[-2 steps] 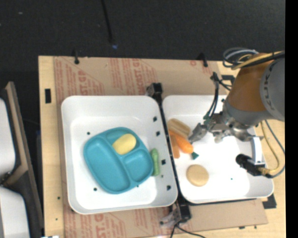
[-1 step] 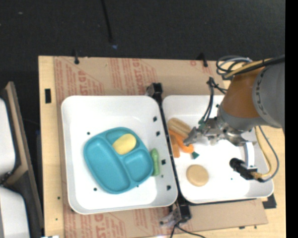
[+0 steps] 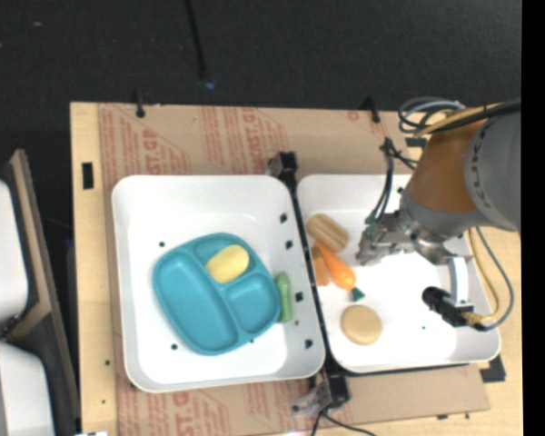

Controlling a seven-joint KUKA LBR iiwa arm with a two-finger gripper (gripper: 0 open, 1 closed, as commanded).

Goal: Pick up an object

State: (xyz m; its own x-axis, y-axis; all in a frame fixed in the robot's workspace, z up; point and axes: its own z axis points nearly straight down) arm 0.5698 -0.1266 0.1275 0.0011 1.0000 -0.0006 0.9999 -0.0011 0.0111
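In the left bin (image 3: 132, 243) lies a blue tray (image 3: 209, 307) with a yellow piece (image 3: 227, 263) in its upper compartment; a green piece (image 3: 283, 296) lies just beside the tray's right edge. In the right bin (image 3: 409, 357) are a tan roll (image 3: 328, 232), a carrot (image 3: 336, 267) and a round bun (image 3: 361, 324). They look like light, stiff, smooth toy food. The carrot is probably best taken across its narrow middle. The gripper (image 3: 374, 242) hangs just right of the carrot, the arm bent over the bin from the right. Whether it is spread or closed I cannot tell.
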